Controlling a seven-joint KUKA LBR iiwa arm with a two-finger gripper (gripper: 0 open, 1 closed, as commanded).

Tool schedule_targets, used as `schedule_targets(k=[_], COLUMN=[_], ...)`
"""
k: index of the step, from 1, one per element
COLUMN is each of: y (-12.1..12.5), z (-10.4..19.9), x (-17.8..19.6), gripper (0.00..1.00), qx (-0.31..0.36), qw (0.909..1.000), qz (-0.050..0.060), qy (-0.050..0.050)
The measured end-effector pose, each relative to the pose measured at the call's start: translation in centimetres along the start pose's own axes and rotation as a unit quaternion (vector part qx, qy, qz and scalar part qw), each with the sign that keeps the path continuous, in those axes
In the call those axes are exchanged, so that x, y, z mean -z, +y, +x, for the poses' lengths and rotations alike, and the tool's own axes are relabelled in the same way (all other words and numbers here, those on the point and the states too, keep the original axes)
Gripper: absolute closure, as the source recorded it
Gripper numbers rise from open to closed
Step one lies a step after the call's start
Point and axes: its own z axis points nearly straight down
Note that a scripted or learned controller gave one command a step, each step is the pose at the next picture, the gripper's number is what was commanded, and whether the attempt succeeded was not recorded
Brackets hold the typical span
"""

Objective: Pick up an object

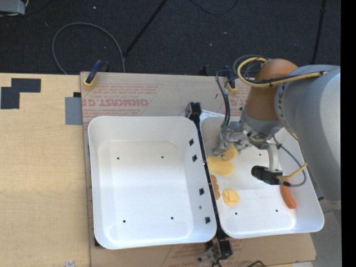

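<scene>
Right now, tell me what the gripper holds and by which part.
Cannot be told: the gripper sits at the upper edge of the larger yellow lump.

Larger yellow lump (221, 167), smaller yellow lump (231, 196), orange stick (288, 198) — all in right bin (261, 217).

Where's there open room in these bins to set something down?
The whole left bin floor is bare. In the right bin, only the near strip is free, below the small yellow piece and the orange stick. Its far half is crowded: the gripper hangs over the larger yellow piece.
</scene>
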Motion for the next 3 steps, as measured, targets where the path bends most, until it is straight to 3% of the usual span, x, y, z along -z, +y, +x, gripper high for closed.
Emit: schedule_targets(k=[1,2,3], y=[0.5,-1.0,-3.7], z=[8.5,11.1,17.9], x=[9.9,15.5,19.3], gripper=[1.00,1.00,1.00], qx=[0.003,0.040,0.002], qw=[1.0000,0.9992,1.0000], qz=[-0.007,-0.005,-0.005], qy=[0.000,-0.001,-0.001])
